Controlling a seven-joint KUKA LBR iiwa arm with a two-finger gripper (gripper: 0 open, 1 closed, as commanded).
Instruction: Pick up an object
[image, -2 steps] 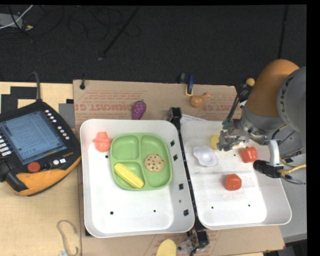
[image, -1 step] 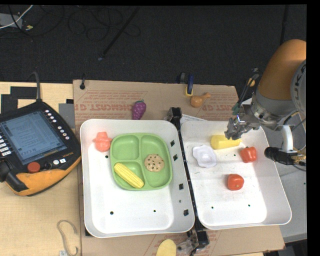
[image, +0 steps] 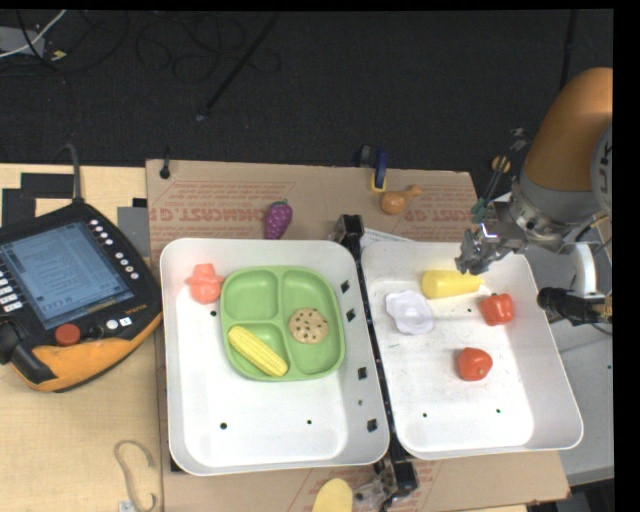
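In the right bin (image: 520, 420) lie a yellow block (image: 449, 284), a small white cup (image: 408, 312), a red pepper-like piece (image: 497, 309) and a red tomato (image: 474, 364). My gripper (image: 474, 256) hangs at the bin's far edge, just above and right of the yellow block. Its fingers are small and dark against the bin. The left bin (image: 260, 430) holds a green divided plate (image: 282, 322) with a corn cob (image: 258, 350) and a cookie (image: 308, 325), and a pink toy (image: 204, 284) beside the plate.
A purple grape bunch (image: 277, 218) and an orange pear-like toy (image: 397, 200) lie on the cardboard behind the bins. A teach pendant (image: 70, 290) sits at the left. A yellow object (image: 333, 495) lies in front of the bins.
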